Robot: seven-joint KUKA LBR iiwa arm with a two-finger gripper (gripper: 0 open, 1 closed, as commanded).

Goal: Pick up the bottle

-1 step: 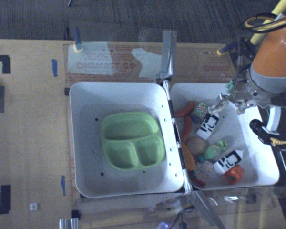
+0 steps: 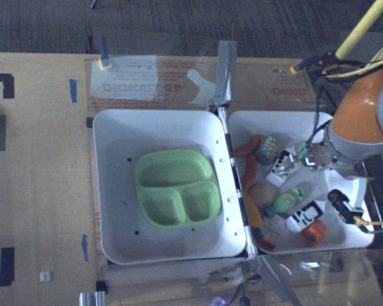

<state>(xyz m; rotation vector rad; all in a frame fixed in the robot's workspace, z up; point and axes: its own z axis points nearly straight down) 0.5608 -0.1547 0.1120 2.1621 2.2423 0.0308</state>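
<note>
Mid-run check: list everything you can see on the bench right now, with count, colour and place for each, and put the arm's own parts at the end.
White bins: 2, white, side by side on the bench; left bin, right bin.
Divided plate: 1, green, three compartments, lying in the middle of the left bin.
Bottle: 1, green, lying on its side in the middle of the right bin.
Can: 1, dark green, upper left of the right bin.
Long red-orange pieces: several, along the right bin's left wall; exact count unclear.
Red-orange round item: 1, lower right of the right bin.
Black-and-white box: 1, right of the bottle.
Arm: 1, grey with orange band, over the right bin's upper right.
Gripper: 1, above the bottle, apart from it.
</note>
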